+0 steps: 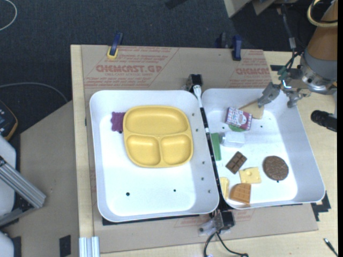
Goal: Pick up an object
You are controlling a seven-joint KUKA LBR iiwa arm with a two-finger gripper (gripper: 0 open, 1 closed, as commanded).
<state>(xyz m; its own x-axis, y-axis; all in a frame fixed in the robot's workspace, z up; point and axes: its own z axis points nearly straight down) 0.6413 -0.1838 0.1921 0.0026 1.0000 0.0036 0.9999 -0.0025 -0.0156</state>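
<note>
Dark carpet surrounds a bench carrying two shallow white bins side by side. At nine o'clock, the left bin holds a yellow divided tray with a purple scrap touching its nine o'clock edge. At three o'clock, the right bin holds a pink carton near its twelve o'clock end, a white block just below it, a green stick along the nine o'clock wall, a brown chocolate bar, a yellow cheese piece, a round brown cookie and an orange waffle toward six o'clock. Over the bin's one o'clock corner hangs the gripper, near a tan wedge; whether it is spread or closed cannot be told.
</note>
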